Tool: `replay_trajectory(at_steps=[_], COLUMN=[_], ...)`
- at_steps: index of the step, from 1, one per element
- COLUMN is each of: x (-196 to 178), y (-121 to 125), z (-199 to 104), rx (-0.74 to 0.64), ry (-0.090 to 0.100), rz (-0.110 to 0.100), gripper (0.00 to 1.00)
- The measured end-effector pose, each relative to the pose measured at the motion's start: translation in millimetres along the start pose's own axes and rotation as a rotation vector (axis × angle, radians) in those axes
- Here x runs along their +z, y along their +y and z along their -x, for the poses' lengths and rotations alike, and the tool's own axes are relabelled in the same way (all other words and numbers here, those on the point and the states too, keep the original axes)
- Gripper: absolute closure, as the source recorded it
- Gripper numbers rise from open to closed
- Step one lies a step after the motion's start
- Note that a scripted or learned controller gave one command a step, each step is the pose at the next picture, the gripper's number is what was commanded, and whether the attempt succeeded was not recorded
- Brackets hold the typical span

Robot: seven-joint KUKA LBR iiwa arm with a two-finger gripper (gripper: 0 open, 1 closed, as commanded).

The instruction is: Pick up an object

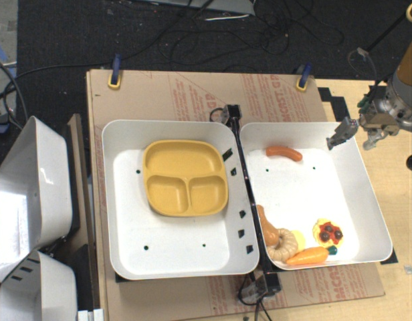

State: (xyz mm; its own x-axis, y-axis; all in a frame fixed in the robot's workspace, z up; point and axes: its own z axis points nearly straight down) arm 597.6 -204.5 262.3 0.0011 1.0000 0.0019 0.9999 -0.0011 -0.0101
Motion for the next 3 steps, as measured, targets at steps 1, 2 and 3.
replay_trajectory(at_steps=[1, 2, 3], x=[-6, 58, 113], y=[2, 0, 9], z=[0, 2, 7], rx=[-0.003, 0.000, -0.001], ry=[-0.003, -0.001, -0.002], rz=[0.011, 0.004, 0.006], gripper=[0.00, 0.00, 0.00])
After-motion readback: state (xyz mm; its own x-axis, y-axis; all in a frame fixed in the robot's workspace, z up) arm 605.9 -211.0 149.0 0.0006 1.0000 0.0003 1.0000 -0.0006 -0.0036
